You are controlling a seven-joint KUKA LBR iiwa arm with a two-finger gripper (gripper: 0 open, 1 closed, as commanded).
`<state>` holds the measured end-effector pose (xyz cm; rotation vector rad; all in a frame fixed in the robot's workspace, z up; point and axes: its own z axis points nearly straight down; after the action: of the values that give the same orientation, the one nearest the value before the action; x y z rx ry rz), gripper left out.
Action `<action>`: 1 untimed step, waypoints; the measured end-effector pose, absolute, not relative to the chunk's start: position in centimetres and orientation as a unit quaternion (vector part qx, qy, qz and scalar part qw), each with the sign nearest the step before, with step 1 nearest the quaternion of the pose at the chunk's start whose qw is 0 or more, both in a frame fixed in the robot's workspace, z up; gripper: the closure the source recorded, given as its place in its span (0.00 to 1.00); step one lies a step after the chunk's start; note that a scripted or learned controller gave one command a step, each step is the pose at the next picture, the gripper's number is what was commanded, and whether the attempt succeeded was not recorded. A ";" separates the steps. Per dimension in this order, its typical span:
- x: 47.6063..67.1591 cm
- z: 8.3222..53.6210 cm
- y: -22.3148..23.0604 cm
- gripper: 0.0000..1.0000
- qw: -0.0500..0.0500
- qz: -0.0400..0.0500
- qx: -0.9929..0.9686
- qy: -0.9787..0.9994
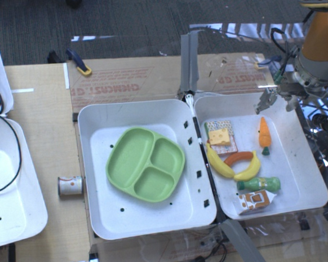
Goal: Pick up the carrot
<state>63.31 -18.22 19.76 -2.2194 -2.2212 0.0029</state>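
Near the frame's upper right, the hand (275,97), its opening impossible to tell, hovers beside the carrot (263,133); a misaligned descent could nudge it away.

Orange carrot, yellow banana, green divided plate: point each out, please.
Orange carrot (263,133), camera view, on its orange body.
Yellow banana (230,168), camera view, on the middle of its curve.
Green divided plate (116,155), camera view, on its left rim.

Grey metal wrist (310,79) under a wide orange band (319,36), with a yellow-edged ring at the very top. Black cables (281,42) looping just above the thin grey fingers (265,100). Small screws too blurred to count.
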 end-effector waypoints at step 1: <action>62.4 9.2 -19.4 0.00 0.000 0.000 -0.732 -0.681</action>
<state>62.44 -19.43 9.18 -2.3000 -2.1406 0.0015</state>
